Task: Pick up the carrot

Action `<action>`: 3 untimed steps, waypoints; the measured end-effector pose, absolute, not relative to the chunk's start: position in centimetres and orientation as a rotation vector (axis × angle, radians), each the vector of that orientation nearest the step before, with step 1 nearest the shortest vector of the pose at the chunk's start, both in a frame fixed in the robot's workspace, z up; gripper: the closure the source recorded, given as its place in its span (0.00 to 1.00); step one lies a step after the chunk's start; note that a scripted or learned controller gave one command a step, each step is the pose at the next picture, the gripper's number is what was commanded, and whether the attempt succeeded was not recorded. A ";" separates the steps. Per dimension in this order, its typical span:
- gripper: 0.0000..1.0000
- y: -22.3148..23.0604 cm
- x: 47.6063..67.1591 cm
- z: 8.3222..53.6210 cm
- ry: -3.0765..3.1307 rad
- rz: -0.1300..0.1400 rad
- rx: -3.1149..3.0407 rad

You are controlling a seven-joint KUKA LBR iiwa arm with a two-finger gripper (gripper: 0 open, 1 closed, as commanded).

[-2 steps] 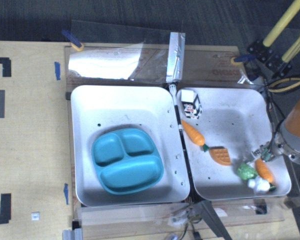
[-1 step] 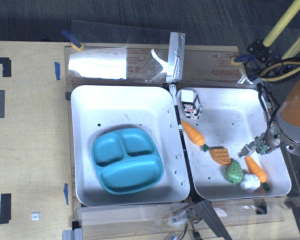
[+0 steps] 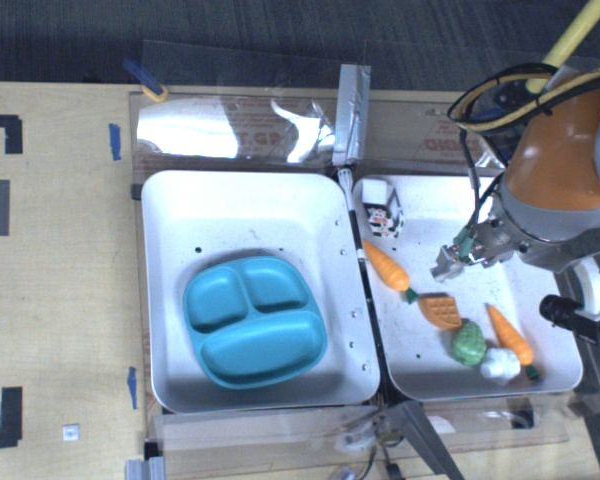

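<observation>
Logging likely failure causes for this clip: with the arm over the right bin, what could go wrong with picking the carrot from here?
Two carrots lie in the right bin, so the tool could go for either. The nearer carrot lies beside the bin's left wall, leaving little finger room. The other carrot sits close to a green toy and a white item, which a grasp might nudge or catch instead.
</observation>
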State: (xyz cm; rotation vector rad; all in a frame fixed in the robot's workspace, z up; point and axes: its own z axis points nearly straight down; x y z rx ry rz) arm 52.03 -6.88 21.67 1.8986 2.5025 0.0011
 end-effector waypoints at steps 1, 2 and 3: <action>0.00 -7.1 52.0 21.6 2.500 -0.002 1.903; 0.00 -11.0 54.4 8.7 2.508 0.004 1.884; 0.00 -10.1 58.8 8.7 2.788 0.003 1.430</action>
